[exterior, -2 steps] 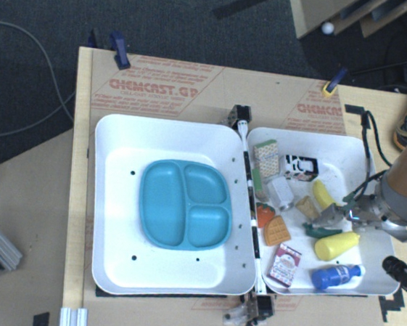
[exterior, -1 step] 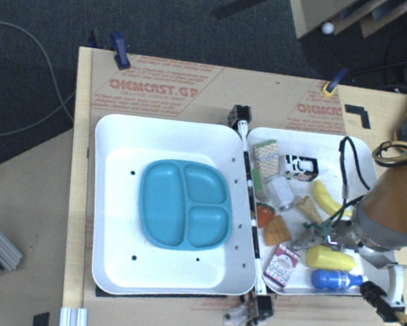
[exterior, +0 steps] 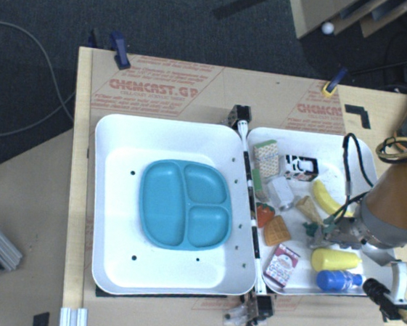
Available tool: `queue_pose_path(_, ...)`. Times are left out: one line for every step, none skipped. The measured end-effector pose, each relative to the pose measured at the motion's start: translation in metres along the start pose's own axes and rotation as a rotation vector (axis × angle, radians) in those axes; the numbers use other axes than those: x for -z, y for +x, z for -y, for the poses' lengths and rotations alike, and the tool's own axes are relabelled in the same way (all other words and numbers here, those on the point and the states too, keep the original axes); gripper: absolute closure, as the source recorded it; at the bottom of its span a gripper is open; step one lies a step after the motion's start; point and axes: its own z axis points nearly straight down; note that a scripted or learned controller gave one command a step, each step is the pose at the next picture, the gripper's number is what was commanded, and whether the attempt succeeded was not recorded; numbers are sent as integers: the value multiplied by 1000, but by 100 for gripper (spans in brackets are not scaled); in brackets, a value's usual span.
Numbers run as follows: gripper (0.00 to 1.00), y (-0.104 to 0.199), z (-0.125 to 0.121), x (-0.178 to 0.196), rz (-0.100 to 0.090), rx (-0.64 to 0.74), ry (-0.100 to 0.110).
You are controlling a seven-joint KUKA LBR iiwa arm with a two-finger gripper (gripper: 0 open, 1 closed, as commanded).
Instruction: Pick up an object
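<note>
The right bin [exterior: 358, 148] holds several small objects. A yellow banana [exterior: 323, 197] lies near its middle, and a yellow bottle [exterior: 334, 260] lies above a blue piece [exterior: 336, 282] at the front. A red-and-white packet [exterior: 282, 265] rests by the front left corner. An orange wedge [exterior: 277, 231] and a red piece [exterior: 264, 216] lie along the left wall. My gripper [exterior: 325, 232] is down in the bin between the banana and the yellow bottle, close above a small greenish item [exterior: 311, 227].
The left bin [exterior: 113, 185] holds a blue divided plate [exterior: 184, 205]. A green patterned box [exterior: 266, 158], a black-and-white item [exterior: 300, 166] and a clear wrapper [exterior: 282, 192] lie at the back of the right bin. The grey arm [exterior: 395, 210] covers the bin's right side.
</note>
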Motion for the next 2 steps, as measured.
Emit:
queue_pose_path(0, 0, 0, 0, 0, 0, 0)
queue_pose_path(0, -7, -107, -10, -1, 2, 4)
